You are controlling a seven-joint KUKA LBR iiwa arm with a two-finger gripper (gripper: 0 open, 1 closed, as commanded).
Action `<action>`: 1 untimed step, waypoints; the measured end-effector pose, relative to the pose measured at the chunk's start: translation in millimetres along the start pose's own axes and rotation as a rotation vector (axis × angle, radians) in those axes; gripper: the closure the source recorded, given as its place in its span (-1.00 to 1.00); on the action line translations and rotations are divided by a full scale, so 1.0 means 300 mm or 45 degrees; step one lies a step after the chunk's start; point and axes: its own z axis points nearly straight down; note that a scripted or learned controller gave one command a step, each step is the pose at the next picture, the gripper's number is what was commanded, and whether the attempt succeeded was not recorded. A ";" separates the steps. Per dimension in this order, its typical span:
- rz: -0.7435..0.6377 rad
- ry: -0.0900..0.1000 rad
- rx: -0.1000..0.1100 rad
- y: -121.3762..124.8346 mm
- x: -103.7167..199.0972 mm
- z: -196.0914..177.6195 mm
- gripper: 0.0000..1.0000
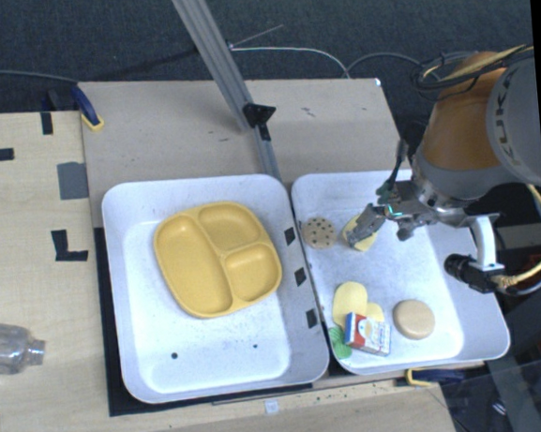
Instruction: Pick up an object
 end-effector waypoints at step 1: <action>0.009 -0.007 0.002 0.069 -0.244 0.134 -1.00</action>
